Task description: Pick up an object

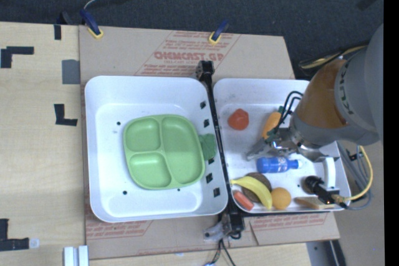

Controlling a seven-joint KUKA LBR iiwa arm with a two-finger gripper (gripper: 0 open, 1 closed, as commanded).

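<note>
End effector [265, 149] perhaps above blue bottle [277, 165]

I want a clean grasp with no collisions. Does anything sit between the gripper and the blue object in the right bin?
Nothing visible does. The gripper hangs just above the blue object; the banana and orange lie beyond it.

text: "chemcast gp" in red | on: cardboard sheet [187, 56] under the bins | smaller print: unreadable
</note>
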